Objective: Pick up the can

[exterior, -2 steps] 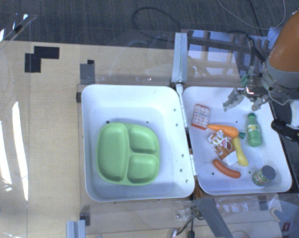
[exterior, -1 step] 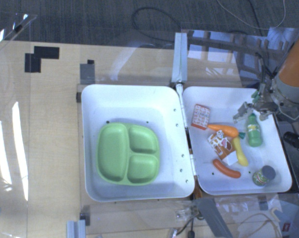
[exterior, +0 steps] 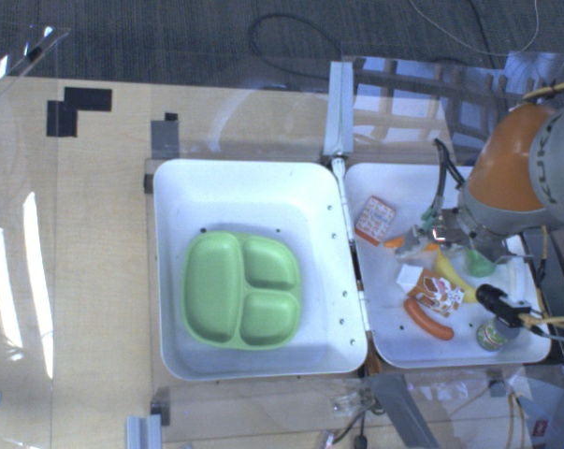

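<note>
We see the can (exterior: 493,335) upright in the right bin's (exterior: 386,344) near-right corner, well apart from our gripper (exterior: 429,235), so crowding clutter risks a wrong grab.

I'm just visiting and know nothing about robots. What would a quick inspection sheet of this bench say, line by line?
Surface: wooden bench bearing two white bins, left bin and right bin.
Job's things: can upright in the right bin's near right corner.
Clutter: green divided plate in the left bin; sausage, banana, snack packet in the right bin.
Grippers: tool low over the right bin, apart from the can.
Cables: black loops on the floor.
Surroundings: dark carpet.
</note>
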Controlling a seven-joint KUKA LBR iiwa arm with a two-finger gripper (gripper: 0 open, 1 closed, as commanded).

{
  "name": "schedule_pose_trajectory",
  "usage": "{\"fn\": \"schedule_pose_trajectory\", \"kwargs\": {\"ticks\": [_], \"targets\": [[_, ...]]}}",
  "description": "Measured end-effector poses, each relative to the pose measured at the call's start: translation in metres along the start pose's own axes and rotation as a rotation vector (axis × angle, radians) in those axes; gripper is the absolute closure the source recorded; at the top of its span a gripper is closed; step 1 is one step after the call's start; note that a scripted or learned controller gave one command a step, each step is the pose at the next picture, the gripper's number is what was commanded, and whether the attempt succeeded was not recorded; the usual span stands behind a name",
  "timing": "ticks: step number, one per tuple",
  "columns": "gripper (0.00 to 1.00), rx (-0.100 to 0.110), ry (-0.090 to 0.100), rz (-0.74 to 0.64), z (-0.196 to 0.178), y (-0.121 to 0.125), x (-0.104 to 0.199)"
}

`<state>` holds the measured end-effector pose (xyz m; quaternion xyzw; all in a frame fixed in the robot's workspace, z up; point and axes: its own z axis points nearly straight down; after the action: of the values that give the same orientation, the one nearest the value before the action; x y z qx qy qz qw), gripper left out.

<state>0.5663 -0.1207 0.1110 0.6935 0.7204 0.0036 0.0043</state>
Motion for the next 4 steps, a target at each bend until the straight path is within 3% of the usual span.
{"fn": "schedule_pose_trajectory", "kwargs": {"ticks": [1,2,3,4], "targets": [[0.00,0.000,-0.002,-0.084,0.021,-0.047,-0.035],[0.00,0.001,-0.001,-0.132,0.019,-0.004,-0.084],[0.00,0.016,0.008,-0.187,0.022,0.100,-0.085],[1.00,0.017,0.004,-0.195,0.011,0.101,-0.084]]}}
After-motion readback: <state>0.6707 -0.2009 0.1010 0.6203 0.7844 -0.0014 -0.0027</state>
